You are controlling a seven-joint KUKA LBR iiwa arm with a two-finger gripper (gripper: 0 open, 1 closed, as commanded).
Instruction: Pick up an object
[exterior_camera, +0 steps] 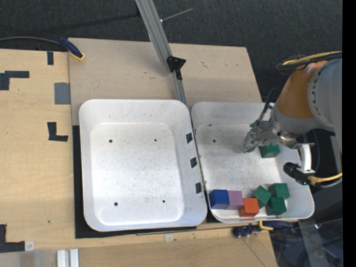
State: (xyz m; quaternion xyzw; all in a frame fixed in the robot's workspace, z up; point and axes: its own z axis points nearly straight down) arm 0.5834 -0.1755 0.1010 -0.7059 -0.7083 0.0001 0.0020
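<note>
My gripper [251, 144] reaches down into the right bin [222, 121] near its right wall, under the grey arm with the orange band. A small green block [270, 151] lies right beside the gripper, on its right side, touching or nearly touching it. I cannot see whether the block is between the fingers. Along the bin's front edge lie a blue cube [219, 198], a purple block [235, 197], an orange block [250, 206] and three green blocks [276, 205] in a cluster.
The left bin [133, 107] sits beside the right one. A slanted metal pole [158, 32] runs from the top down to the gap between the bins. Cables hang off the arm at the right.
</note>
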